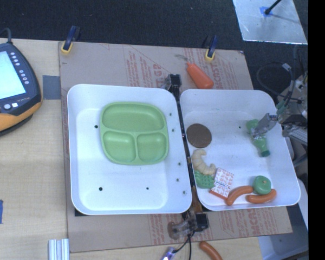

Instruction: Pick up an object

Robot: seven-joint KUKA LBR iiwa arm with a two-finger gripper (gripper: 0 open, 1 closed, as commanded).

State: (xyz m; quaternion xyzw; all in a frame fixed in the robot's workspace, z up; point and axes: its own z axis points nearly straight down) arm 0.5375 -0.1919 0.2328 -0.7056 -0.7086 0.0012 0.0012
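The right bin (227, 104) holds several small things. A brown disc (199, 135) lies near its left wall. Below that are a cream curved piece (202, 163), a green piece (204, 180) and a red-and-white packet (222, 181). An orange sausage (238, 194), a second orange one (261, 198) and a green round item (261, 184) lie at the front right. A green bottle-shaped toy (259, 137) lies at the right side. My gripper (268, 121) comes in from the right edge, low over the toy's upper end and seemingly touching it.
The left bin (81, 194) holds a green divided plate (134, 132). An orange carrot-like toy (199, 76) lies behind the bins, and another orange piece (211, 249) in front. A teach pendant (8, 88) rests at the far left. Clamps (69, 39) hold the board.
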